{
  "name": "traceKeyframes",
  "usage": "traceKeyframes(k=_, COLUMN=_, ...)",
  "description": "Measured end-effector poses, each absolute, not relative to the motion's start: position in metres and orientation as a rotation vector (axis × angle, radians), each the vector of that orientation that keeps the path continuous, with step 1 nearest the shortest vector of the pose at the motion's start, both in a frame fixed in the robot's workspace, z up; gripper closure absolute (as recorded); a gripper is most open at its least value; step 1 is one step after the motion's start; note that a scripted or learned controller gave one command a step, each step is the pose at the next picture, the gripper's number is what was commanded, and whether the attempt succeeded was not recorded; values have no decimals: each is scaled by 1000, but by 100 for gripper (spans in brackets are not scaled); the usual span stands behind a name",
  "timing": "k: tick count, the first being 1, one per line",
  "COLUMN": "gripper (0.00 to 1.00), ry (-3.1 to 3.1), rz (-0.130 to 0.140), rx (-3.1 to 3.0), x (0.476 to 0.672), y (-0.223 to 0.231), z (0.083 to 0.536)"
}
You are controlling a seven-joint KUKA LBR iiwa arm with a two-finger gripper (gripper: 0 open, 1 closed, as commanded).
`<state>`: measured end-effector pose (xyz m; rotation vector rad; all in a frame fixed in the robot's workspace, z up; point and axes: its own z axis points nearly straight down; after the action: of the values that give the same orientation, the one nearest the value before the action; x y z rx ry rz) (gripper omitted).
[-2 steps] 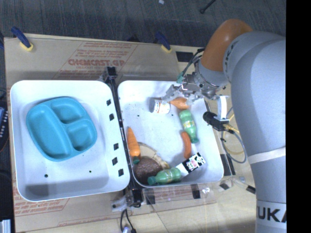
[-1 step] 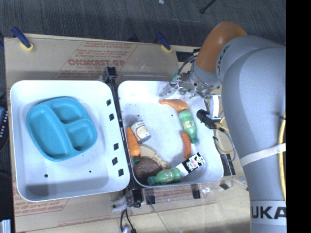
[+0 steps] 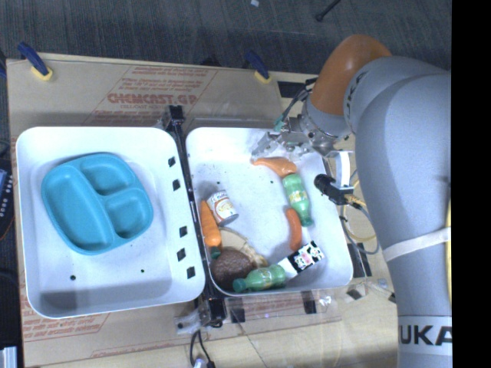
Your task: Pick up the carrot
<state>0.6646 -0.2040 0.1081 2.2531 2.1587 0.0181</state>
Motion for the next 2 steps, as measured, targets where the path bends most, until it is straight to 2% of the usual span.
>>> traceKeyframes(k=1, gripper=0, ry=2218, rz=9, rx=2208, x=646, y=-209, z=223)
traceKeyframes(k=2, gripper=0, ry=2545, rz=-2, rx=1837, x=647, y=-209, z=249)
